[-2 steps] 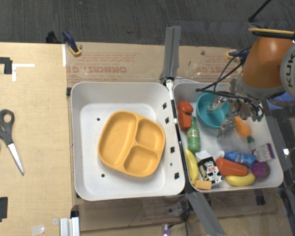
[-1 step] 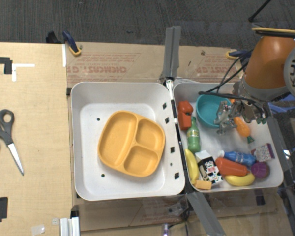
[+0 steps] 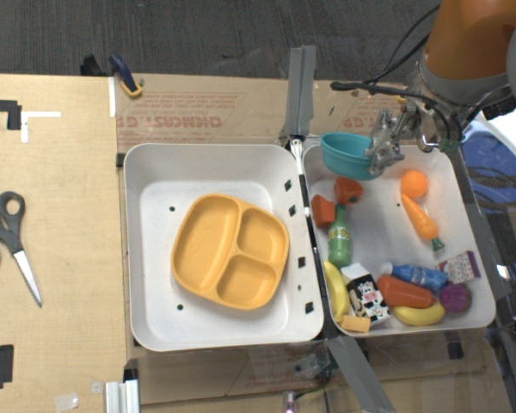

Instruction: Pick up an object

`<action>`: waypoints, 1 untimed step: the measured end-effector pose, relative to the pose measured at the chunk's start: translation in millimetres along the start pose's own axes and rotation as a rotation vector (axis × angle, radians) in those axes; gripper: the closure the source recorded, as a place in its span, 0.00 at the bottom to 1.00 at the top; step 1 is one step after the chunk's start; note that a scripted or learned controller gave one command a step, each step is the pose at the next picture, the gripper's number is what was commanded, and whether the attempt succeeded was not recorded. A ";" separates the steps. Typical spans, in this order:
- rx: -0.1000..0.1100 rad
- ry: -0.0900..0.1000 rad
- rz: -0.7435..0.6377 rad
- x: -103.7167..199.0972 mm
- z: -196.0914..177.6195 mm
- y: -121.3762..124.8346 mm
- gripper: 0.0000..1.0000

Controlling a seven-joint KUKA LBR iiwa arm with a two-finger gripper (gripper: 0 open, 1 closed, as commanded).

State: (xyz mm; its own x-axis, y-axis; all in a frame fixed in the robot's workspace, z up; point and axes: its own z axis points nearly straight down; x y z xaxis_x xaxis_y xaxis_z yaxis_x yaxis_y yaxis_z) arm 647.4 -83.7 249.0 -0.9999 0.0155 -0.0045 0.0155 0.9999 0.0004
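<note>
My gripper [image 3: 383,155] hangs over the back of the right bin [image 3: 475,231], its metal fingers [image 3: 377,157] pinching the right rim of a teal bowl [image 3: 346,152]. The bowl sits tilted at the bin's back left corner, overlapping the bin's edge, and seems raised a little. Below it lie an orange ball [image 3: 414,183], a carrot [image 3: 420,218], a green bottle [image 3: 340,241] and two red pieces [image 3: 348,189]. Along the bin's front are a banana [image 3: 334,286], a cow-print carton [image 3: 365,298], a red pepper [image 3: 404,292], a blue bottle [image 3: 417,275] and a purple fruit [image 3: 454,298].
The left bin [image 3: 146,231] holds a yellow divided plate [image 3: 230,250]. Scissors [image 3: 13,239] lie on the bench at far left. A grey divider bar [image 3: 299,93] runs back between the bins. Cables trail from the arm at the upper right.
</note>
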 end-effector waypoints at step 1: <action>0.007 0.004 -0.345 14.8 147.1 -30.1 1.00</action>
State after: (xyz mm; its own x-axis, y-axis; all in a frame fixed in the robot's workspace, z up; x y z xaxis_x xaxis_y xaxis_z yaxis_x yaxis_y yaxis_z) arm 632.8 -113.5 101.8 -0.9461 -0.3238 0.0005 -0.3238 0.9461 -0.0071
